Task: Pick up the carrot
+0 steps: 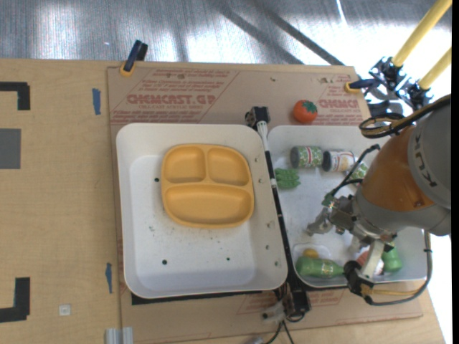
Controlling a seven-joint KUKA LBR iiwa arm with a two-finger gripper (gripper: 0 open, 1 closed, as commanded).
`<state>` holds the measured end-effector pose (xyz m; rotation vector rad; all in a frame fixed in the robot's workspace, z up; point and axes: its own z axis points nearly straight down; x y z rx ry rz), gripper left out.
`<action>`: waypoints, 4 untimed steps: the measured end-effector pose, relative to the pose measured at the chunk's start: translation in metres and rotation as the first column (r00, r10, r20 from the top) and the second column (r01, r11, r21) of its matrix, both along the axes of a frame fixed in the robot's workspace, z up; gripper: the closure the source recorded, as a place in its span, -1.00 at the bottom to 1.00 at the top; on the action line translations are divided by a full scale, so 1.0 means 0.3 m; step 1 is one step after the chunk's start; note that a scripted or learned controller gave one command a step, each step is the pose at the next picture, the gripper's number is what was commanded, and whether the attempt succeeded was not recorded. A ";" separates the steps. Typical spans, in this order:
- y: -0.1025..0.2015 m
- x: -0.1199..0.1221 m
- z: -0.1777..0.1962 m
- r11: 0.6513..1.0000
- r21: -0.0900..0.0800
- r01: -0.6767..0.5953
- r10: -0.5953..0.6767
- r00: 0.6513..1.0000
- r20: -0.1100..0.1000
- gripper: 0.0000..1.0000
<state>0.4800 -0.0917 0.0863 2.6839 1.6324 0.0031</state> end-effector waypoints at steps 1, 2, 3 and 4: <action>-0.003 0.003 0.035 1.000 -0.003 0.003 -0.003 1.000 0.004 1.00; 0.188 -0.002 0.327 0.982 0.000 0.188 -0.188 0.982 -0.003 1.00; 0.273 -0.002 0.327 0.859 -0.001 0.512 -0.512 0.859 -0.003 1.00; 0.345 -0.002 0.347 0.663 -0.001 0.749 -0.749 0.663 -0.003 1.00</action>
